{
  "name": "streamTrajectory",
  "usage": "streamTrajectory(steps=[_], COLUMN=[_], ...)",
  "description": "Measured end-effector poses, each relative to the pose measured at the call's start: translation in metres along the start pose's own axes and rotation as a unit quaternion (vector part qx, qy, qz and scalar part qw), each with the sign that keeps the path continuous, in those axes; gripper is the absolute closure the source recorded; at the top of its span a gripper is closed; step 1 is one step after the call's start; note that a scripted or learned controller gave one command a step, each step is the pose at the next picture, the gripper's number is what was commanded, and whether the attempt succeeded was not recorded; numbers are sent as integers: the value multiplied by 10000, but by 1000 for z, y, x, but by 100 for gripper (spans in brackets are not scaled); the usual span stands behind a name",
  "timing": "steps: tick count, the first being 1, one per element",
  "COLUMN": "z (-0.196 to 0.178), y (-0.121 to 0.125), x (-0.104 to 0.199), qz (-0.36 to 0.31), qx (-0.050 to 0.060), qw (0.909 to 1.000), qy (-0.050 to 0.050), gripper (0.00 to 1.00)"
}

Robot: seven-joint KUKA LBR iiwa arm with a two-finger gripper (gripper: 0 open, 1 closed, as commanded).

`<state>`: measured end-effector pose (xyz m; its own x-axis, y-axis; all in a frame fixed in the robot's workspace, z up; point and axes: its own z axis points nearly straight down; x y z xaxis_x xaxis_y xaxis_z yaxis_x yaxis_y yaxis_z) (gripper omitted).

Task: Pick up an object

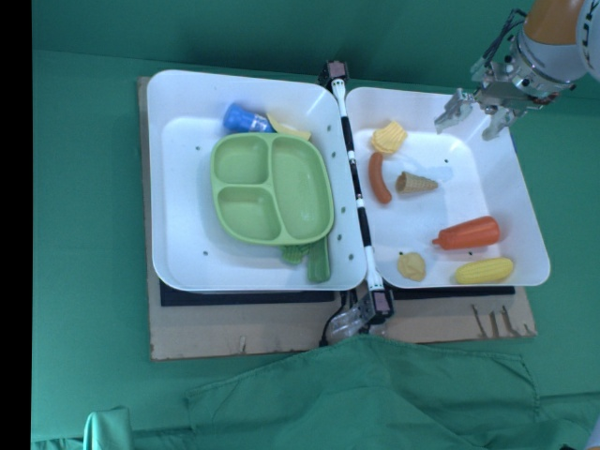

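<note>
My gripper hangs open above the far right corner of the right bin, with nothing between its fingers. Below it in that bin lie an orange carrot, a yellow corn cob, a small tan lump, an ice-cream cone, a red sausage and a yellow ruffled piece. The nearest of them, the cone, lies down and to the left of the fingers.
The left bin holds a green divided plate, a blue cup, a yellow wedge and a green piece poking out under the plate. A black-and-white rod runs between the bins. Green cloth lies at the front.
</note>
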<state>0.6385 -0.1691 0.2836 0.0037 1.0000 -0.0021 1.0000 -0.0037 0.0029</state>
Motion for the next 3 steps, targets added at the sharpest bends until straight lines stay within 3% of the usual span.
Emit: streamTrajectory(steps=[1,3], z=[0,95], y=[0,7], x=[0,-3], qz=[0,-7], qx=[0,18], qw=[10000,10000], qy=[0,-2], gripper=[0,0])
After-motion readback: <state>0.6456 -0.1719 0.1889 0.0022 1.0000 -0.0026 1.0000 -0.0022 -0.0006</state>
